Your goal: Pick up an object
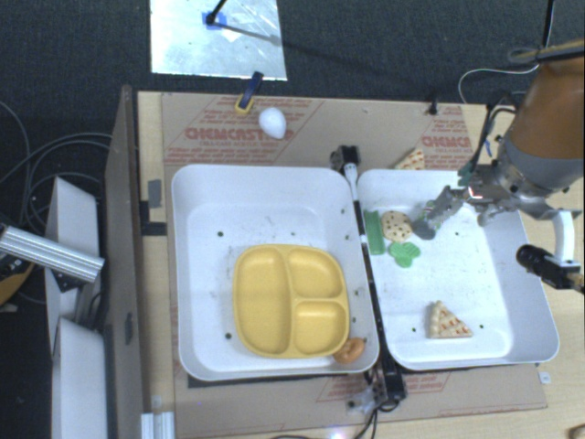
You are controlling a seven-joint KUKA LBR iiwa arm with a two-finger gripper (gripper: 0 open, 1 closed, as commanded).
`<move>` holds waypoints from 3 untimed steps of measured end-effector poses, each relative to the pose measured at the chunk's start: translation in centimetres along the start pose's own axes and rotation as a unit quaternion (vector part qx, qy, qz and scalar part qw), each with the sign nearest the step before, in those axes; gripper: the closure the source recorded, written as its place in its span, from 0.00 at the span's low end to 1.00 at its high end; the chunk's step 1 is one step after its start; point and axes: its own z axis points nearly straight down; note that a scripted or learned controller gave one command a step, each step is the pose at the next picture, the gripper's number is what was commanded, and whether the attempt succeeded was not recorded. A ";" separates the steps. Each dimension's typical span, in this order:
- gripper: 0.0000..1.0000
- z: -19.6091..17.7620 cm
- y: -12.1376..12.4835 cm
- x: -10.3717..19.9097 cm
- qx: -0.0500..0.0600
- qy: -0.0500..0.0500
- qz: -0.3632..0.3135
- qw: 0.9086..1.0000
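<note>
nearest, a toast wedge [447, 321] lies in the right bin [526, 337]; the tool [428, 223] hovers beside a cookie [396, 226], its spread unreadable.

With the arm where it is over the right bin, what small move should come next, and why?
Probably a short move left and down: the tool sits just right of the round cookie, with the green piece just below it. These are the nearest objects; the pizza slice lies farther off.

smooth glossy plastic: white bins [274, 186] and yellow tray [291, 300]; matt brown cardboard sheet [320, 126] beneath.
</note>
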 end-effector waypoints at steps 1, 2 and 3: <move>0.00 7.9 3.5 -0.8 0.000 0.000 0.000 1.000; 0.00 15.8 3.1 -2.9 -0.002 0.001 0.003 1.000; 0.00 15.6 8.3 -1.4 -0.004 0.000 -0.002 1.000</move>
